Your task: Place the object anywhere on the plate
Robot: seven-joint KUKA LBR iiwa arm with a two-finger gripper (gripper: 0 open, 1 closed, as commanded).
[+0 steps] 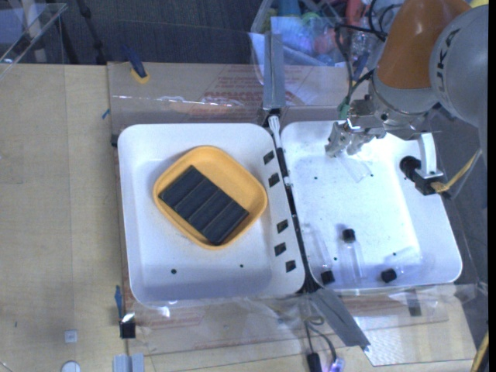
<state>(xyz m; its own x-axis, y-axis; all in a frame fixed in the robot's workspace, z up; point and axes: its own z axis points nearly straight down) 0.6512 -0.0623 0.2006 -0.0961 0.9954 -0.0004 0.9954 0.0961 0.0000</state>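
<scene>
A yellow square plate (246, 178) lies tilted in the left bin (147, 273). A dark ridged slab (205, 203) rests flat on it and covers most of its middle. My gripper (346, 142) hangs over the far part of the right bin (434, 239), near its back wall and well to the right of the plate. I see nothing between its tips. Clear vials with black caps lie toward the near side of the right bin: one (349, 242) in the middle, one (327, 277) at the near left and one (387, 274) at the near right.
A ridge with black clips (280, 200) divides the two bins. Behind the bins stand a clear plastic sheet (194, 91) and a box of colourful clutter (318, 6). The grey and orange arm (422, 37) looms over the back right corner.
</scene>
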